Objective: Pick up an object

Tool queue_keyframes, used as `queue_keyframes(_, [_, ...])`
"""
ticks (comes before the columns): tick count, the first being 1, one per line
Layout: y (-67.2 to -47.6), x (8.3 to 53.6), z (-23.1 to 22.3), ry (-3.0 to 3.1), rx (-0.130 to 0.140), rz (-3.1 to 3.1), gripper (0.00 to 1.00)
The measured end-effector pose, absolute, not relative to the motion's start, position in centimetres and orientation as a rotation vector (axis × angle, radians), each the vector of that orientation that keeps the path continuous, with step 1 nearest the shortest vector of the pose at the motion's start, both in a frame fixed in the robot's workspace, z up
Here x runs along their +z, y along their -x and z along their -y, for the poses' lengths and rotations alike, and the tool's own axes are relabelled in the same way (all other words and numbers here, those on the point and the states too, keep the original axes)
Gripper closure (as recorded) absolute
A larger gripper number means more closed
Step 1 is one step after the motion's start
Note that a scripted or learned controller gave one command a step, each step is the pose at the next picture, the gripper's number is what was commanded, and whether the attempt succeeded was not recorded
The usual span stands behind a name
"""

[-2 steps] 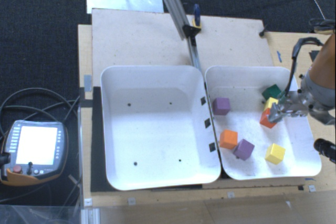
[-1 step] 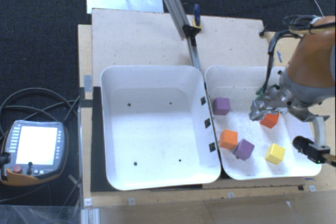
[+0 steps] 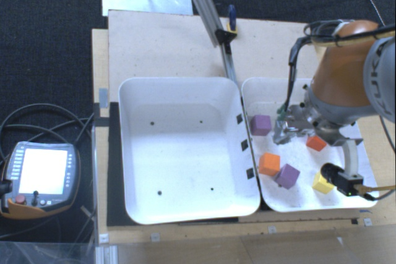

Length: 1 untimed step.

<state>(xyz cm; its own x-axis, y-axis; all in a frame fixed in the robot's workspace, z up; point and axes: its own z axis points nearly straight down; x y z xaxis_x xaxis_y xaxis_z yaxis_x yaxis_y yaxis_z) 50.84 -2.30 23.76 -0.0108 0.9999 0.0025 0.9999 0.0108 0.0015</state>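
The table (image 3: 161,52) carries two white bins side by side so the arm can work over either. The left bin (image 3: 185,145) lies bare-floored; the right bin (image 3: 257,93) holds all the blocks, scattered apart, which should leave room around each for a grasp. The arm (image 3: 346,71) hangs over them, its tool (image 3: 286,130) low between the upper purple block (image 3: 261,125) and the red block (image 3: 316,143); whether it is open I cannot tell. An orange block (image 3: 269,164), lower purple block (image 3: 287,176) and yellow block (image 3: 322,183) lie nearer the front rim.

Even, bright light; white bins (image 3: 179,96) glare, focus perhaps slightly soft.
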Motion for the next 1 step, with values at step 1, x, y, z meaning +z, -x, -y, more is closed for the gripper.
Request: queue_keyframes(1, [-52.19,24.53,-3.12,2.209,-0.007,2.235,1.0])
